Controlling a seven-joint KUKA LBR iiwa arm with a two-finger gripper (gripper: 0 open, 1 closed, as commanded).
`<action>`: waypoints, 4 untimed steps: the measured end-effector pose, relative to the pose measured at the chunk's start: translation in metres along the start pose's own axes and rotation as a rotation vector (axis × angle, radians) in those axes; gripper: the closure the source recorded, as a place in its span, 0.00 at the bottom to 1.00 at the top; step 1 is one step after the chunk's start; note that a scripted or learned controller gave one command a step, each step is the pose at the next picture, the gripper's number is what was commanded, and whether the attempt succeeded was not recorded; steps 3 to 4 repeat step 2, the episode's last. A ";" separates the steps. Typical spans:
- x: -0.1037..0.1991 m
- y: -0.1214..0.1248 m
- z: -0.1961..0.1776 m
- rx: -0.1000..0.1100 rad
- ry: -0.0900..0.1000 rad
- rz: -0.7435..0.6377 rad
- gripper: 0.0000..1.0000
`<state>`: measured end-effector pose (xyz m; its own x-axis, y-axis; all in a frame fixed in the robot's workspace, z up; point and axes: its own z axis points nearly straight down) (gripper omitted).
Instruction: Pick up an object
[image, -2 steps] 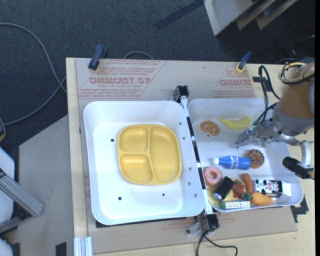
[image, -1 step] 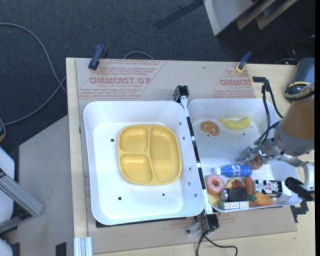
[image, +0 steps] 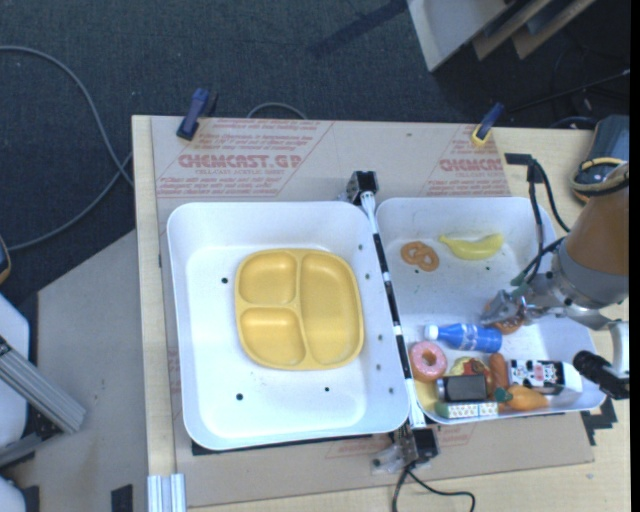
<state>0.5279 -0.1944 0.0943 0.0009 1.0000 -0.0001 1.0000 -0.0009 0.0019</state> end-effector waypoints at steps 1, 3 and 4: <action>0.070 0.017 0.010 0.003 0.002 -0.002 1.00; 0.166 0.058 -0.091 0.000 0.002 -0.003 1.00; 0.166 0.058 -0.091 0.000 0.002 -0.003 1.00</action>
